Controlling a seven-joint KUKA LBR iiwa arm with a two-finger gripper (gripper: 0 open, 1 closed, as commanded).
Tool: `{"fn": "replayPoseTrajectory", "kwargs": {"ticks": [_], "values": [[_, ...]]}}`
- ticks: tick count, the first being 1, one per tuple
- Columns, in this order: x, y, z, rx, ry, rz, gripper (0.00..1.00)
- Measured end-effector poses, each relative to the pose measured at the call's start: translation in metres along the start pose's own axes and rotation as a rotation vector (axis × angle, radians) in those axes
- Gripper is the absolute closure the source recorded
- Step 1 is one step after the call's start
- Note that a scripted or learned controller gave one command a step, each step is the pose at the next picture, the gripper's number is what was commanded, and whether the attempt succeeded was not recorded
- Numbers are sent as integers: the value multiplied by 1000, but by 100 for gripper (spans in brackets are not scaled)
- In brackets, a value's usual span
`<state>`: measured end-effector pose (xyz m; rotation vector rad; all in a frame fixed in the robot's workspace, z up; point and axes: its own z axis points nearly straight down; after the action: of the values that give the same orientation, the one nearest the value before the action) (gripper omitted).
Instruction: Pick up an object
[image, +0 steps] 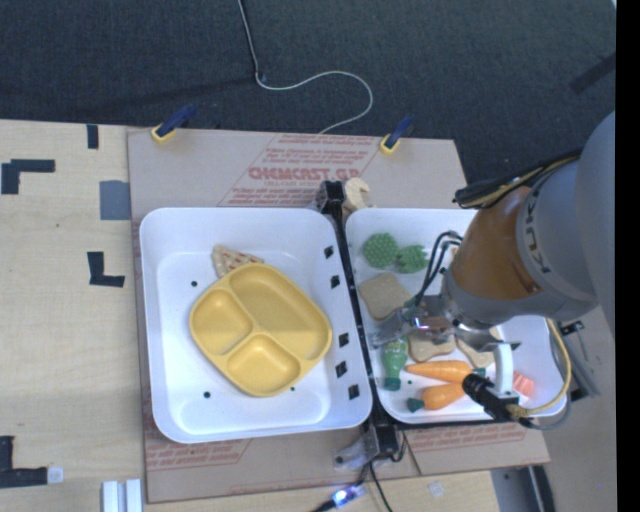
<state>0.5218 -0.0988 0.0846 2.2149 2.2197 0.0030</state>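
Note:
My gripper (428, 326) hangs low over the middle of the right bin (405, 216), under the orange-banded wrist (490, 255). Just below it lie a tan piece (432, 350) and two orange carrots (440, 371), the lower one (441, 397) near the front wall. A small green bottle (394, 362) lies to the gripper's left, and a tan bread slice (383, 294) sits beside it on the upper left. A green broccoli (393, 252) rests at the back of the bin. The arm hides much of the bin's right half.
The left bin (165, 300) holds a yellow divided plate (260, 328) with a tan wedge (232, 261) poking out from behind it. A small orange-pink object (522, 384) lies at the right bin's front right. A black cable end (492, 396) hangs by the carrots.

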Motion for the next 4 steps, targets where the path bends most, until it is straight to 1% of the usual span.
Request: {"fn": "replayPoseTrajectory", "kwargs": {"ticks": [1,2,3,4], "values": [[0,1,-13,-1,1,1,100],[-5,-4,-57,5,2,2,100],[-9,1,-120,1,2,1,100],[-8,1,-141,5,3,1,100]]}}
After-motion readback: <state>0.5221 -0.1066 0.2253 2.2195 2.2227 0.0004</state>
